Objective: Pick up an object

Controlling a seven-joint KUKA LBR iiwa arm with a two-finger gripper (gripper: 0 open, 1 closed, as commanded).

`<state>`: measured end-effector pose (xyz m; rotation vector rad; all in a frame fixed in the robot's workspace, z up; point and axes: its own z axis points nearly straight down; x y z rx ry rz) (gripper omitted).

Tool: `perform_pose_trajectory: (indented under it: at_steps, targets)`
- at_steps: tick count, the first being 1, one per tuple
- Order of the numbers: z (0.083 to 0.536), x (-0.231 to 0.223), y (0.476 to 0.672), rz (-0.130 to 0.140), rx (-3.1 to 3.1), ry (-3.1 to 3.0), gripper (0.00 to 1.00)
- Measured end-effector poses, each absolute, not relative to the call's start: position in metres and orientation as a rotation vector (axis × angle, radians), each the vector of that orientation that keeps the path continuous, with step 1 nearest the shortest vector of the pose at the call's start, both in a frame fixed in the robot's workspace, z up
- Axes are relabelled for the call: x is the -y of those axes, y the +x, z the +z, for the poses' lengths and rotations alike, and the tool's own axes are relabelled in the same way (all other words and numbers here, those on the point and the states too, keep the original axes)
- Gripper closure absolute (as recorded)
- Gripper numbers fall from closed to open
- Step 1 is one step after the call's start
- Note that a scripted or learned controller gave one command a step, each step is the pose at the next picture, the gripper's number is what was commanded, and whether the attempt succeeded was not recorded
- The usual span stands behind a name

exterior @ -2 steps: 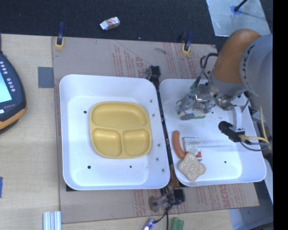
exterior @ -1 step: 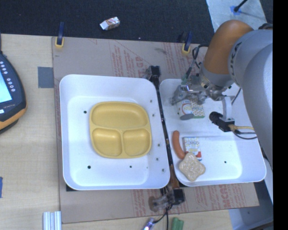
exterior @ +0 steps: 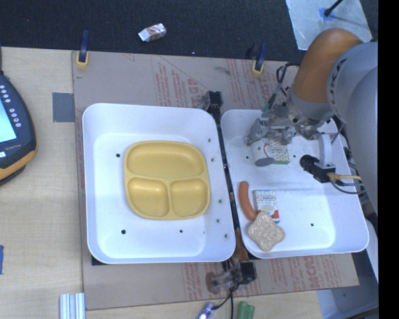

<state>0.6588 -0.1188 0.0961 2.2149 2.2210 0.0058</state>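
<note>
**Gripper.** The gripper (exterior: 272,137) stands low over the far half of the right bin (exterior: 319,244). Whether it is spread or closed cannot be told from this angle, as the wrist above masks its tip.

**Task item.** A small labelled container (exterior: 275,154), white with green and red print, sits directly at the gripper's tip, on the side nearer the camera. It appears to touch the gripper, but a grasp is not confirmed.

**Other contents, right bin.** Three items lie clustered nearer the camera than the gripper, and well apart from it:
- A sausage (exterior: 246,201) lies lengthwise close to the bin's inner wall.
- A small packet (exterior: 266,200) lies just beside the sausage.
- A bread slice (exterior: 265,232) lies just below the packet and overlaps its lower edge.

**Left bin.** Toward the view's left of the gripper, across the shared walls, the left bin (exterior: 106,231) holds a yellow divided plate (exterior: 166,178), roughly centred.

**Surroundings.** A teach pendant (exterior: 3,131) rests at the bench's left edge, far from the gripper. A crumpled wrapper (exterior: 152,32) lies on the dark floor beyond the bench.
</note>
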Motion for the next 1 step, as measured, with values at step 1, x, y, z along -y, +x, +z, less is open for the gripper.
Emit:
perform_pose_trajectory:
  at_steps: [1]
  targets:
    - [0.0963,0.1035,0.6586,0.001,-2.219,2.214,0.00]
